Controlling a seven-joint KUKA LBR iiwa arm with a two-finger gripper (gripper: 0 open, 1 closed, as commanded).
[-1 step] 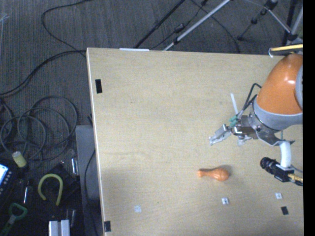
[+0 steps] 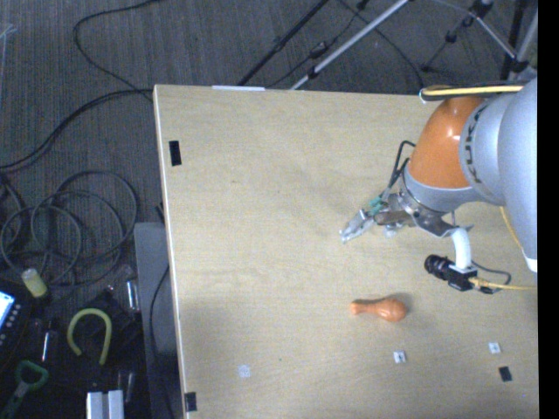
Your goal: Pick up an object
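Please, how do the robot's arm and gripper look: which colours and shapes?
The arm is thick, rounded and grey, with a glossy orange band above the wrist. A thin black cable loops beside the band. The gripper is small and silvery, with a green part at its base.

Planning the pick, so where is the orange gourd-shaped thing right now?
The orange gourd-shaped thing lies on the wooden bench, lower right in the camera view, below the pincer and apart from it.
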